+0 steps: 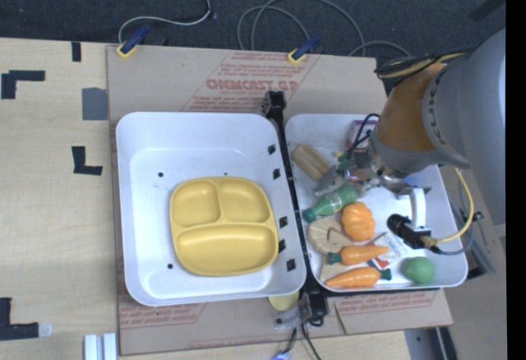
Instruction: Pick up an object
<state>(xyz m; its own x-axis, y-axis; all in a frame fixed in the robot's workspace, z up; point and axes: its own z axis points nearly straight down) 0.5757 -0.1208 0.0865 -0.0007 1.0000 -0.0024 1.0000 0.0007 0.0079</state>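
The gripper (pixel 352 172) hangs low at the right bin's (pixel 444 186) ten o'clock, presumably seeking the green bottle (pixel 333 205) beneath; its jaw state cannot be told.

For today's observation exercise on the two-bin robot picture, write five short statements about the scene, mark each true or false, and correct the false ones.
1. The yellow divided plate lies in the left bin. True.
2. The green ball sits on the yellow divided plate. False: it lies in the right bin, near its front right corner.
3. Two carrots lie near the right bin's front edge. True.
4. The arm reaches over the left bin. False: it is over the right bin.
5. The small orange pumpkin lies on the cardboard outside the bins. False: it is inside the right bin.
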